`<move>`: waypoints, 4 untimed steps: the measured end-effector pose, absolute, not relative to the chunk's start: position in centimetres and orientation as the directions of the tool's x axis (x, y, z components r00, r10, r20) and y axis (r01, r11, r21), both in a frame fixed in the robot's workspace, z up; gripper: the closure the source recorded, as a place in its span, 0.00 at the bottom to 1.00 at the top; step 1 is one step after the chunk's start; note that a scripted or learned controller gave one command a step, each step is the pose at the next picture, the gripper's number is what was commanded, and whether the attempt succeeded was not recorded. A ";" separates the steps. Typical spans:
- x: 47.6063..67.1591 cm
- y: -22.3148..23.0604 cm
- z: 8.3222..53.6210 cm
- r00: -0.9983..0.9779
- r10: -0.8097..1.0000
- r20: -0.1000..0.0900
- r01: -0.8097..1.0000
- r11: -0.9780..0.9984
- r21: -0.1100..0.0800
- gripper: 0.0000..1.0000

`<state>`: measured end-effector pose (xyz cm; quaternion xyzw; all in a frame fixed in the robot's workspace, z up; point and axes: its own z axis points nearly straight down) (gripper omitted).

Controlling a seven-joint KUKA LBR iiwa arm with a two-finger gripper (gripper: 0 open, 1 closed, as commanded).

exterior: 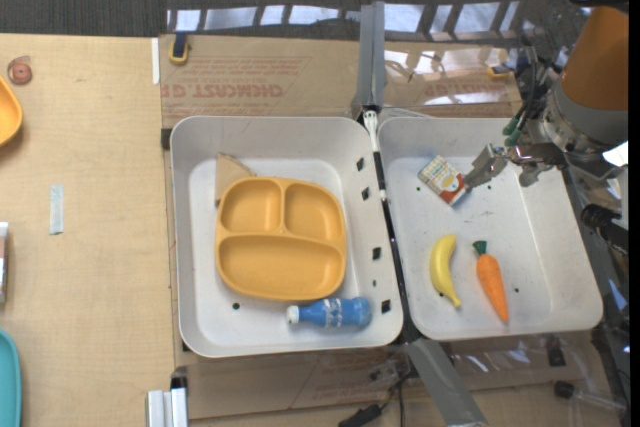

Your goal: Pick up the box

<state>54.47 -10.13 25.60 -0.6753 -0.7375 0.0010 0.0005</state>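
The box is small, white with red and orange print, and lies tilted in the far left part of the right bin. My gripper hangs just to the right of the box, above the bin's far side. Its two fingers are spread open; the left fingertip reaches almost to the box's right edge. Nothing sits between the fingers. The grey arm with its orange band comes in from the upper right.
A banana and a carrot lie in the near half of the right bin. The left bin holds a yellow divided plate, a blue bottle and a cardboard scrap.
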 end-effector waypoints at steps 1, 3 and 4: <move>59.8 -10.8 9.2 -0.032 0.999 -0.001 0.999 0.032 0.000 0.00; 65.9 -10.5 10.1 -0.184 0.983 -0.003 0.983 0.184 0.001 1.00; 65.9 -7.8 20.4 -0.200 0.980 -0.002 0.980 0.200 0.001 1.00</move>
